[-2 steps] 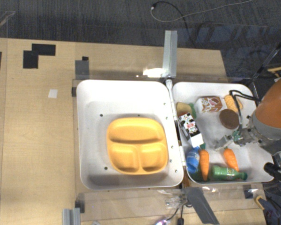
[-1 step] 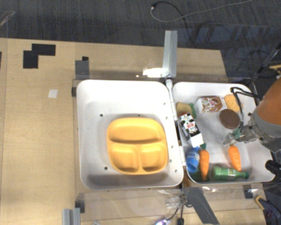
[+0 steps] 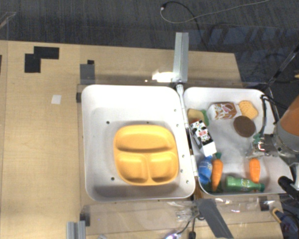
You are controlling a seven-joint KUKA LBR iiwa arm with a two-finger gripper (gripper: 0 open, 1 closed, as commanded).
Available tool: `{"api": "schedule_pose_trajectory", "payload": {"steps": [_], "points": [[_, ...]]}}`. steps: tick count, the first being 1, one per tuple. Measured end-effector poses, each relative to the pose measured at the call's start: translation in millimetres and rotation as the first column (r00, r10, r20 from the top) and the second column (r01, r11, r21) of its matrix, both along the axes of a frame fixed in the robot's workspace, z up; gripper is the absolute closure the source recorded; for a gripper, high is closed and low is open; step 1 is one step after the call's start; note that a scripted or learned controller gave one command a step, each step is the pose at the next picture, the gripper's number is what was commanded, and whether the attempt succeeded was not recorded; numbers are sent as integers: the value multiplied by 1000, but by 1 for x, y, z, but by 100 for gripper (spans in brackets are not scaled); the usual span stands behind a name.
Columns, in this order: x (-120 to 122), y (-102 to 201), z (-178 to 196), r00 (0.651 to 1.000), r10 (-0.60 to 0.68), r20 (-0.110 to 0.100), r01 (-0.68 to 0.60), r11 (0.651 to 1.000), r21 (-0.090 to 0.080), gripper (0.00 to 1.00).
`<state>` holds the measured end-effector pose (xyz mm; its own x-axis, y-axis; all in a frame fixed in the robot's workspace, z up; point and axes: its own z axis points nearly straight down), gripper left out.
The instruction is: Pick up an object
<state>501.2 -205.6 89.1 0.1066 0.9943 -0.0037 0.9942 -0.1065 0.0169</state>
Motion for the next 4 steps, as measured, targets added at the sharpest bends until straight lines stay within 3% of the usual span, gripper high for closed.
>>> {"api": "schedule_pose_trajectory", "payload": {"steps": [1,2,3,4], "points": [[2,1,11,1000,5,4,-5,1000,-1,100],[-10,34,0,980,-201,1,201,980,2,100],[18,14,81,987,-159,-12,159,987,5,100],[19,15,92,989,-150,-9,150,989,4,100]]}}
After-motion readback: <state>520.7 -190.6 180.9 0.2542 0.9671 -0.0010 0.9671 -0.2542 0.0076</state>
